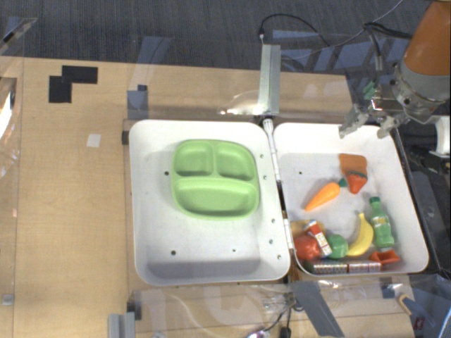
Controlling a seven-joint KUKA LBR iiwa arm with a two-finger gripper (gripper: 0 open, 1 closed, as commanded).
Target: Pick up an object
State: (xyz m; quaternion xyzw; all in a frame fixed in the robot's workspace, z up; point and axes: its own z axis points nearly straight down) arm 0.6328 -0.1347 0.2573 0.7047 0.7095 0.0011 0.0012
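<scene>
Camera view: carrot (323, 196) lies diagonally, tip lower-left; hand (368, 124) hangs spread wide, holding nothing.

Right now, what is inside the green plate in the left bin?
The green plate shows three compartments with nothing visible in them. What lies under it on the left bin is covered.

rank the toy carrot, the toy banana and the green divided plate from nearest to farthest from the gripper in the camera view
1. Toy carrot: middle of the right bin, below and left of the gripper.
2. Toy banana: lower in the right bin, near its front edge.
3. Green divided plate: in the left bin, across the divider, farthest.
</scene>
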